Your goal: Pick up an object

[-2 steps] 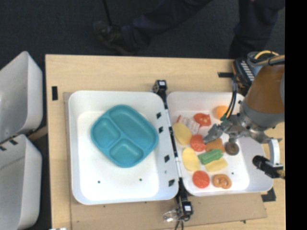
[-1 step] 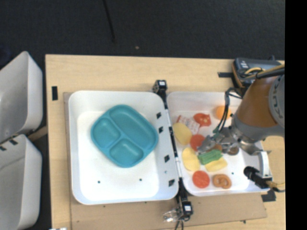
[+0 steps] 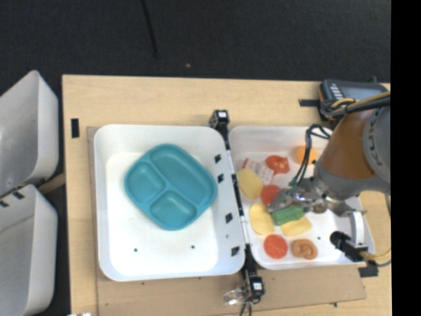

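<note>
Green and blocky, the toy (image 3: pixel 288 214) lies in the middle of the right bin (image 3: pixel 260 137), tilted, resting partly on a yellow piece (image 3: pixel 296 227) below it. The gripper (image 3: pixel 291 199) is down right at its upper edge, but the view is too blurred there to tell how wide the hand stands or whether it has hold of anything.

The main risk, as I judge it, is crowding. A red piece (image 3: pixel 270 193) sits just beside the green toy on its left, a pale yellow piece (image 3: pixel 260 219) touches that side too, and the yellow piece is underneath. A closing grip could catch a neighbour instead, or pinch only a corner so the toy slips out on the lift.

Farther out lie an orange ball (image 3: pixel 275 245), a brown ring (image 3: pixel 304 248) and a red pepper (image 3: pixel 277 164). The left bin (image 3: pixel 112 255) holds a blue divided plate (image 3: pixel 170 185).
</note>
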Controlling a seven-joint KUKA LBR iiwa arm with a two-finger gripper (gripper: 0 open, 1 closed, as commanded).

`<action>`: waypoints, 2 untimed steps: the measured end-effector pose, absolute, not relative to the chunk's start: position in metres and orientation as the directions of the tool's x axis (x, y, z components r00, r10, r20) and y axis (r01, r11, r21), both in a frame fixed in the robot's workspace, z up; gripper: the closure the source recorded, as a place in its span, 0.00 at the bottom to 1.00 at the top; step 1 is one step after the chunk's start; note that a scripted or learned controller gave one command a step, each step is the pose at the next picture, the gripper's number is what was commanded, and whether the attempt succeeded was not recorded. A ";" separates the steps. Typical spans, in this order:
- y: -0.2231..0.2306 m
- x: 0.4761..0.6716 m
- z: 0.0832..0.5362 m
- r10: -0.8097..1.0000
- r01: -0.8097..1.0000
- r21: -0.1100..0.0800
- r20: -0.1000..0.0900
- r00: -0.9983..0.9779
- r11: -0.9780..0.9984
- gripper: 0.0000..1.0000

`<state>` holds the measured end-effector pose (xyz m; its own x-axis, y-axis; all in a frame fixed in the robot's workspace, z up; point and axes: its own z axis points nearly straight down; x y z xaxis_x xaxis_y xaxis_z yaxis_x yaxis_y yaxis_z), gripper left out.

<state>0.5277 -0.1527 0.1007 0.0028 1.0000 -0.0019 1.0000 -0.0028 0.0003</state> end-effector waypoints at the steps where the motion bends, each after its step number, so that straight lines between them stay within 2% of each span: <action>1: -0.154 0.529 0.113 1.000 1.000 0.005 -0.003 0.010 -0.010 1.00; 2: -0.148 0.527 0.159 1.000 1.000 0.004 -0.001 -0.003 0.003 1.00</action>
